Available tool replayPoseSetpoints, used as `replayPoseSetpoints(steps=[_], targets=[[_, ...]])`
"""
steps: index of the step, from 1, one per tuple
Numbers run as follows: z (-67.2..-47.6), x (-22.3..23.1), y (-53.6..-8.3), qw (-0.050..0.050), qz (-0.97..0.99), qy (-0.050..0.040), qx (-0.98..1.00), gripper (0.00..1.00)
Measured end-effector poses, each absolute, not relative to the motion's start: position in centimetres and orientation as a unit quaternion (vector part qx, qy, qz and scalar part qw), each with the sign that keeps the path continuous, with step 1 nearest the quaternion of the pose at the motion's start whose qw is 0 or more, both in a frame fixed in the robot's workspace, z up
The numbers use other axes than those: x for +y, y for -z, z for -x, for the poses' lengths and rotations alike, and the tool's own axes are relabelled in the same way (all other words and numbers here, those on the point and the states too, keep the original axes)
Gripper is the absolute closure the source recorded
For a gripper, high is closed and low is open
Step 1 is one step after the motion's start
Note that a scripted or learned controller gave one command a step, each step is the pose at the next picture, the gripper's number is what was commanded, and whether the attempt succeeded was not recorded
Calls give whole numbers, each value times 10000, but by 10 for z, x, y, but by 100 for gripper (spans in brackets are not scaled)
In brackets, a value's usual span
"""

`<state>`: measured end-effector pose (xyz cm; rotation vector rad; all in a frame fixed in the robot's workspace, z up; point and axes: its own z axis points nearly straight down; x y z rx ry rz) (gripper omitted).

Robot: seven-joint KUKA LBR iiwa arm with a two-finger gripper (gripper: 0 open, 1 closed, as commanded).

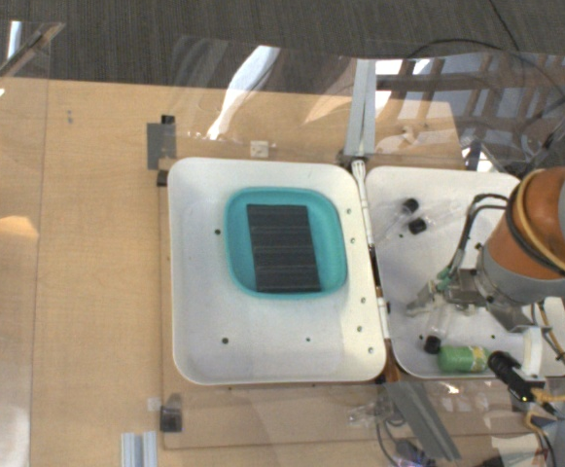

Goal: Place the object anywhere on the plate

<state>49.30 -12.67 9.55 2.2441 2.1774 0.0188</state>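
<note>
A teal square plate (331, 251) with rounded corners lies in the left bin (204, 339), towards its back. A dark ridged rectangle (283, 247) lies flat in the plate's middle. A green cylinder (462, 359) lies on its side at the front of the right bin (399, 358). My gripper (438, 303) hangs low over the right bin, just behind and slightly left of the green cylinder, and apart from it. The grey arm with its orange band (545, 217) comes in from the right and hides the right part of that bin.
Two small black pieces (413, 216) lie near the back left of the right bin, and another (431, 342) sits just left of the green cylinder. A raised divider (371, 261) separates the bins. Cables and a metal frame (515, 86) crowd the back right.
</note>
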Motion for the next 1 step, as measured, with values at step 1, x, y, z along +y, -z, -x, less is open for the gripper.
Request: replayPoseSetpoints(steps=[1], targets=[[-496,-90,-95,163,-6768,-63,7359,0]])
